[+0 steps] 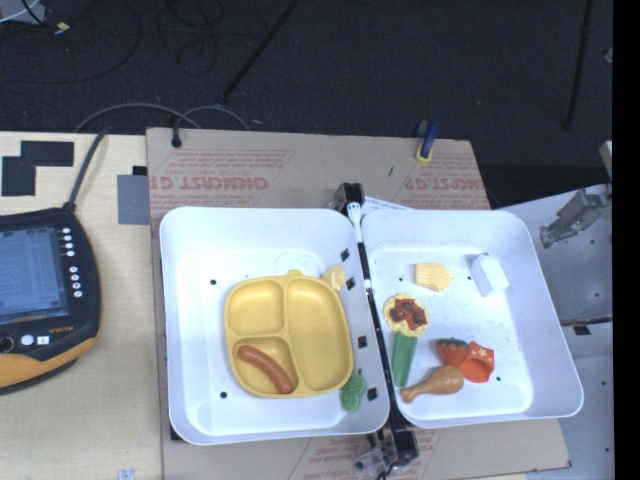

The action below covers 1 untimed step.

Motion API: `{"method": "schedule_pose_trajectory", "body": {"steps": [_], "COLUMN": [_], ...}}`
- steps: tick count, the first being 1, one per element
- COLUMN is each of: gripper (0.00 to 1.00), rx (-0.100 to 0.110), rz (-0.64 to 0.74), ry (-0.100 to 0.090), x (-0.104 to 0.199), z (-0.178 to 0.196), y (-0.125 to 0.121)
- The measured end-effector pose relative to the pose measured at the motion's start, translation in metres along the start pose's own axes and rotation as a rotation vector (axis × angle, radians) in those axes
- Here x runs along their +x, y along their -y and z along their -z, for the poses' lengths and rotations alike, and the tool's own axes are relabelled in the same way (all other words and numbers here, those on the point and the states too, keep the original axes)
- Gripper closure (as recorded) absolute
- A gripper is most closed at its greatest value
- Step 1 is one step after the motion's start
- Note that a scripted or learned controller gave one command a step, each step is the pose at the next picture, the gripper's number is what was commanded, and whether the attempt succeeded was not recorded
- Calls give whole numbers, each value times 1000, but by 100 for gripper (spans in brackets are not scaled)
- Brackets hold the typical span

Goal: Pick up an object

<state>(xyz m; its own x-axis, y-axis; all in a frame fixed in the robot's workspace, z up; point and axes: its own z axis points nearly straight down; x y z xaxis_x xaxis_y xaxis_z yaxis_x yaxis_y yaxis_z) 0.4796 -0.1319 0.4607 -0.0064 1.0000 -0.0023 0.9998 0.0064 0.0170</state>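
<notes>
Risk: a grasp may be spoiled where the toys crowd together, or the sausage (pixel 265 367) may be shielded by its tray's walls.

Left bin (pixel 190 318), farther from the gripper's entry side: yellow tray (pixel 300 318), sausage held in it.

Right bin (pixel 540 368), nearer: cracker (pixel 432 276), drumstick (pixel 435 383), white block (pixel 489 274).

Gripper state: cannot be told.

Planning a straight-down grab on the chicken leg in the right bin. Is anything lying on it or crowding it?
Nothing lies on the chicken leg. The red toy sits close above it, apparently touching its thick end, and the green stick ends near its thin end. Toward the bin's front wall it is open.
</notes>
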Motion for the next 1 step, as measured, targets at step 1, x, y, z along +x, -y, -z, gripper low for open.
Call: {"method": "schedule_pose_trajectory", "body": {"steps": [1], "gripper": [100], "rx": [20], "rz": [-2], "ry": [-1], "x": [-1], "z": [0], "y": [0]}}
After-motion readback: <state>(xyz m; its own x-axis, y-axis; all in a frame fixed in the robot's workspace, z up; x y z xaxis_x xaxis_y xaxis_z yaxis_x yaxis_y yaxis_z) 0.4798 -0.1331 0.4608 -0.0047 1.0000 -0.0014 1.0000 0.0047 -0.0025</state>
